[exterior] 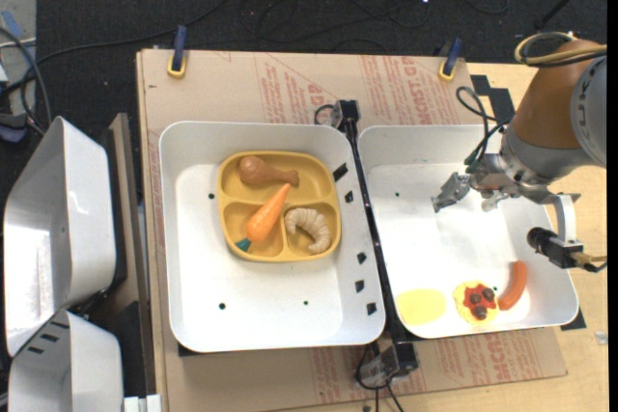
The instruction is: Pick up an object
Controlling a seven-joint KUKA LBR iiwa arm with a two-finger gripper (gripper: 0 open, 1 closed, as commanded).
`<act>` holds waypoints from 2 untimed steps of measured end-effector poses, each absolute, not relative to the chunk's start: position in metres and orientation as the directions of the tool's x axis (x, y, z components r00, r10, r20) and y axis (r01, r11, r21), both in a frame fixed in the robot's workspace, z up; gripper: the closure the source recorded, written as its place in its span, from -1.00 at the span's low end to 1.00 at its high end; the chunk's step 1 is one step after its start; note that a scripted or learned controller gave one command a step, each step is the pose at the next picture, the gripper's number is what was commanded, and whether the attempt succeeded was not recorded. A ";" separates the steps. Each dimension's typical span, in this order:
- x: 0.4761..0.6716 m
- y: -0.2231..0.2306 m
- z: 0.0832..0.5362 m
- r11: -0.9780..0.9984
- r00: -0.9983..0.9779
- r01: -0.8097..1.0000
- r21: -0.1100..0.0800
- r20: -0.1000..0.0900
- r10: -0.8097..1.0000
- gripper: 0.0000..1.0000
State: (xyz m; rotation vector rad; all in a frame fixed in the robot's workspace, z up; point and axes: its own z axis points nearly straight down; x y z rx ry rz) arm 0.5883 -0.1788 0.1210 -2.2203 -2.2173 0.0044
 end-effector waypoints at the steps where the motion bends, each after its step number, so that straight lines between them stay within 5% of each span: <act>1: 0.588 -0.178 0.090 -0.001 0.001 1.000 -0.002 0.000 1.000 -1.00; 2: 0.589 -0.178 0.103 -0.001 0.001 1.000 0.001 -0.001 1.000 1.00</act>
